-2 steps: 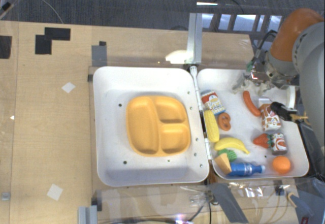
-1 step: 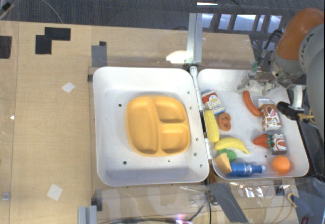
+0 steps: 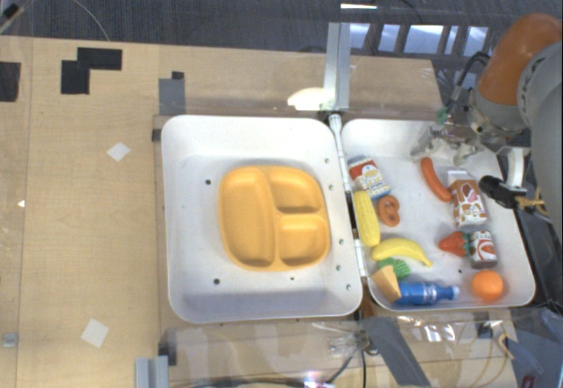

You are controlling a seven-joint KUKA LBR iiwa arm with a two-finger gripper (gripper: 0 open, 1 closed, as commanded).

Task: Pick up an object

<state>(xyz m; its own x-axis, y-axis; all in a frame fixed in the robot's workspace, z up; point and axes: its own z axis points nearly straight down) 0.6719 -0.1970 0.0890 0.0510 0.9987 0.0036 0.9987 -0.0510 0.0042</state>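
The right bin holds several toy foods. A red sausage lies near its far side, with a red-and-white carton just to its right. A small can, a corn cob and a banana lie along the left wall. A blue bottle and an orange rest at the near edge. My gripper hangs over the bin's far right corner, just above and beyond the sausage, and nothing shows in it.
The left bin carries a yellow divided tray. A metal post stands behind the seam between the bins. A strawberry, a second can and a cheese wedge crowd the right bin's near half.
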